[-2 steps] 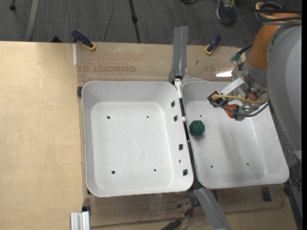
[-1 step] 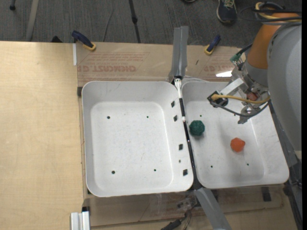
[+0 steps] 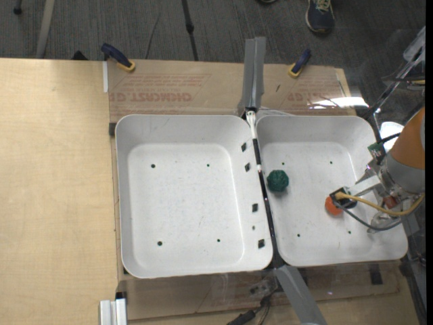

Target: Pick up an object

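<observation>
A dark green ball [image 3: 277, 180] lies in the right bin [image 3: 308, 135], close to its left wall. A small orange object [image 3: 333, 206] rests on the same bin's floor toward the right side. My gripper [image 3: 388, 200] hangs low over the right edge of this bin, just to the right of the orange object. The wrist and cables partly hide the orange object's right side, and I see nothing clearly held.
The left bin [image 3: 135, 181] sits beside the right one, with a dividing rim [image 3: 258, 181] between them. Brown cardboard [image 3: 176, 90] lies behind the bins, held by two clamps. A bare wooden bench top [image 3: 54, 181] stretches to the left.
</observation>
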{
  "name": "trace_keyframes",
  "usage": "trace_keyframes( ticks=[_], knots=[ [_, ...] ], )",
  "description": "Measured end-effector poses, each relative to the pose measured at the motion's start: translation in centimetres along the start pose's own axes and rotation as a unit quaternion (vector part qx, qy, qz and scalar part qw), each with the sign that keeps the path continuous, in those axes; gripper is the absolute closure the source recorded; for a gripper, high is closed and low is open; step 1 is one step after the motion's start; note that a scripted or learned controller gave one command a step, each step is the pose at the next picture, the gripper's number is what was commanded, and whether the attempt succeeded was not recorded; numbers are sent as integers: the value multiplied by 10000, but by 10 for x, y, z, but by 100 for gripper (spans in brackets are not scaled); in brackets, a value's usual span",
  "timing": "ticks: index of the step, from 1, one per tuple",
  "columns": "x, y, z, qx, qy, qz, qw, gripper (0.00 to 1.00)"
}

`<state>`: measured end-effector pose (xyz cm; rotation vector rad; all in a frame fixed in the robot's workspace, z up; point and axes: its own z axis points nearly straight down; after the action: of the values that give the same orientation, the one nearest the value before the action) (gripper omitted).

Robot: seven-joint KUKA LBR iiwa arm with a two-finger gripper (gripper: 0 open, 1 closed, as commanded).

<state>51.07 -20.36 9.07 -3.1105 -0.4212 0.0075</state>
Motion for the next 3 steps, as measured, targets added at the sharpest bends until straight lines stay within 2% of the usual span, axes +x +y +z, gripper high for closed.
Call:
trace_keyframes(
  ticks=[1,2,3],
  knots=[
    [-16,-70,0,1,0,38,10000,0],
    [62,-65,0,-12,2,-2180,9759,0],
    [-21,-53,0,-4,2,-3494,9370,0]
  ],
)
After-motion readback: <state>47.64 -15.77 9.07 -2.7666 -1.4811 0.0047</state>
